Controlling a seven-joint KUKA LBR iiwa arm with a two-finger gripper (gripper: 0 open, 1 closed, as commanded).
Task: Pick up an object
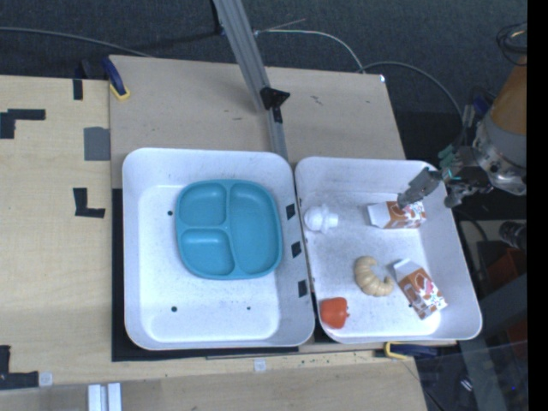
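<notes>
The right bin holds several objects. An orange and white carton lies near its far right side. A second, similar carton lies near the front right corner. A tan croissant-shaped piece rests beside that carton. A small white object sits by the left wall, and a red piece lies at the front left corner. My gripper hangs over the bin's far right edge, just above and right of the first carton. It is open, with one grey finger slanting toward the carton and nothing between the fingers.
The left bin holds a blue divided plate. A grey metal pole slants down to the bins' far edge between them. The arm's wrist reaches in from the right, outside the bin wall.
</notes>
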